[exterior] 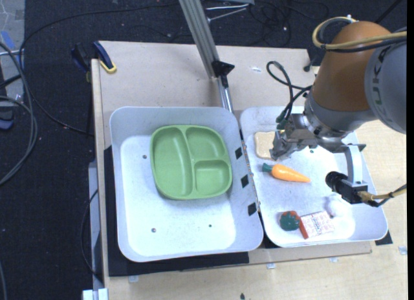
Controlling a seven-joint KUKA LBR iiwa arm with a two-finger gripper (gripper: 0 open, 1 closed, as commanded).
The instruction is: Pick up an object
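Nearest you, low in the right bin [372, 231], lies a red-and-white packet [316, 224] beside a teal-and-red toy [290, 220]. Right of centre, the gripper [279, 150] hangs just above the carrot [288, 173]; its state you cannot tell. The left bin [129, 163] holds a green divided plate [191, 161].

Robotics lab: bench [162, 66] (loose cables [45, 27] on dark floor)
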